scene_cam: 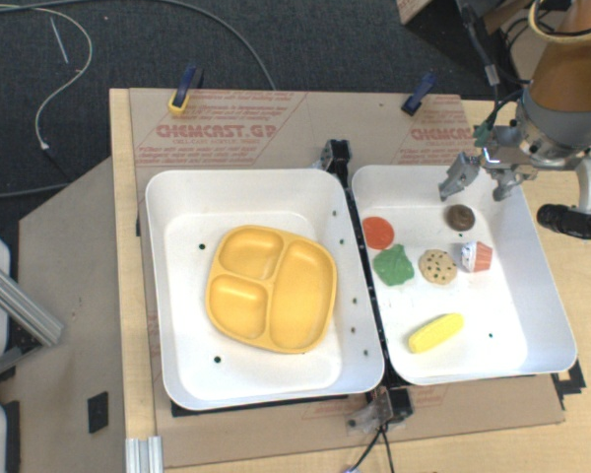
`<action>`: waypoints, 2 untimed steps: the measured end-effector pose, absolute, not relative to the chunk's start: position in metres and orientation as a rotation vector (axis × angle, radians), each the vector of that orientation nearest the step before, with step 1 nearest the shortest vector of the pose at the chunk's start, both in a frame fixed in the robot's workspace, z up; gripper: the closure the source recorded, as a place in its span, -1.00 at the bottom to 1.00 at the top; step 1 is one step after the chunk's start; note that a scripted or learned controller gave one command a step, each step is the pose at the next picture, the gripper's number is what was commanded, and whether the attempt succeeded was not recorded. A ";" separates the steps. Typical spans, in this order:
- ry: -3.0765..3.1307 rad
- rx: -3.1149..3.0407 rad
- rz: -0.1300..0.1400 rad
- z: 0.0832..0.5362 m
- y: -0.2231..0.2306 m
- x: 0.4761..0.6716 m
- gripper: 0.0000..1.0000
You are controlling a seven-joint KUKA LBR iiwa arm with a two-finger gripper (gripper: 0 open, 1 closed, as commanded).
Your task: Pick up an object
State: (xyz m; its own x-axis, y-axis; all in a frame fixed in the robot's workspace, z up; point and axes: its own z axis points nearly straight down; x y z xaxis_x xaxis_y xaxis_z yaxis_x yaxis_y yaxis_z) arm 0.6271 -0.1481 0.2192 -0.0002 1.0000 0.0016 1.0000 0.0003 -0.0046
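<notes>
Claw (481, 177) hangs over the far edge of the right bin (542, 313), fingers spread wide, nothing between them. One finger (457, 179) sits left, the other at right, with the brown puck (460, 217) just below the gap and apart from both. Looks like a pre-grasp hover: spread that wide so it can drop around a small item, puck being the likeliest target, though that's a guess.

Right bin holds all the pickables, clustered in its upper-left part: red disc (378, 232) near the divider, green piece (394, 265) just under it, cookie (437, 266) beside that, small white-and-orange piece (475, 256) to its right, yellow corn (435, 332) lower down and on its own. Spacing among them is fair, so a straight descent shouldn't bump neighbours; cookie and white-and-orange piece are closest to each other.

Left bin (167, 225) carries a yellow tray (272, 288) with three compartments, lying flat, probably the drop-off spot.

Pick not yet done.
</notes>
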 end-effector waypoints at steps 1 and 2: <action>-2.219 -2.216 0.005 0.170 -0.148 0.636 -1.00; -2.219 -2.216 0.005 0.127 -0.147 0.639 -1.00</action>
State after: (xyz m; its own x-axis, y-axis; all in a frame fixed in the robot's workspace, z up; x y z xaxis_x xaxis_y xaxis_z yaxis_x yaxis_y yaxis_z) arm 0.6390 -0.1475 0.1269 -0.0012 1.0000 0.0018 1.0000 0.0013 -0.0063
